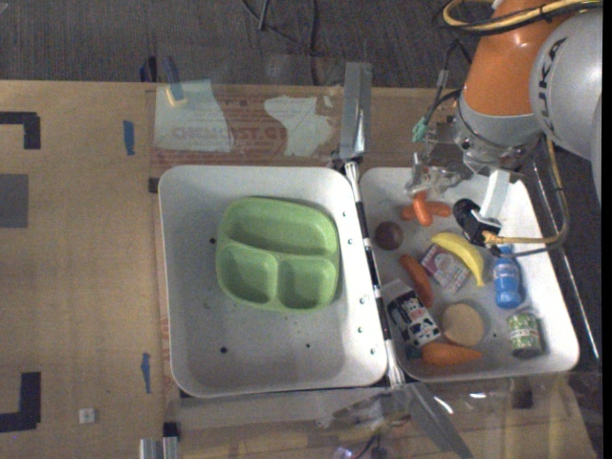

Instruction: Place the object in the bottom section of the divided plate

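Note:
A light green divided plate (278,253) lies in the left white bin (191,333), with one long section at the far side and two smaller sections at the near side, all bare. My gripper (427,189) hangs low over the far left part of the right bin (555,352). Directly under it lie small orange carrot-like pieces (422,210), touching or nearly touching its tip. The gripper body hides whether anything is held.
The right bin also holds a dark red ball (387,234), a carrot (416,276), a banana (462,256) on a packet, a blue bottle (507,281), a green can (524,334), a round bun (464,323), a black-and-white carton (413,318) and another carrot (449,355).

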Controlling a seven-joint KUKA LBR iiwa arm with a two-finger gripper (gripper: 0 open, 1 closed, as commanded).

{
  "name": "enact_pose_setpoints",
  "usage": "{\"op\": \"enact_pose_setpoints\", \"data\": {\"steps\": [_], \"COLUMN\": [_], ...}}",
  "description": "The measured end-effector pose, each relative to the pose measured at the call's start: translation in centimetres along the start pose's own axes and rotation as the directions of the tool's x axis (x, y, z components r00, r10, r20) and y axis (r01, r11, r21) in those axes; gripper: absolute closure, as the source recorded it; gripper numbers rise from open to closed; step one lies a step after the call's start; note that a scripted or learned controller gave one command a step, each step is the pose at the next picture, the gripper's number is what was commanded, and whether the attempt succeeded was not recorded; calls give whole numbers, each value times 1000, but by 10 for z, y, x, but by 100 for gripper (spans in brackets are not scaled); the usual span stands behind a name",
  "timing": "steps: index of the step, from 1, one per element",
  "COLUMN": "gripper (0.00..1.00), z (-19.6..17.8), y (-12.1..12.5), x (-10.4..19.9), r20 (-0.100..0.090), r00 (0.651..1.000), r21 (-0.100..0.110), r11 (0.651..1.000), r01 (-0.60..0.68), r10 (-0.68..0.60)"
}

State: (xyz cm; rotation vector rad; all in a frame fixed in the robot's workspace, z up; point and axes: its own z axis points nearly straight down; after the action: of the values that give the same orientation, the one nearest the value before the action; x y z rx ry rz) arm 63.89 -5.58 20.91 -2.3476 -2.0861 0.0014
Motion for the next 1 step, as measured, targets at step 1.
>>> {"op": "enact_pose_setpoints", "data": {"steps": [1], "gripper": [100], "z": [24], "y": [11], "x": [61], "r20": [0], "r00": [985], "r21": [-2], "r11": [985], "r01": [173], "r10": [-173]}}
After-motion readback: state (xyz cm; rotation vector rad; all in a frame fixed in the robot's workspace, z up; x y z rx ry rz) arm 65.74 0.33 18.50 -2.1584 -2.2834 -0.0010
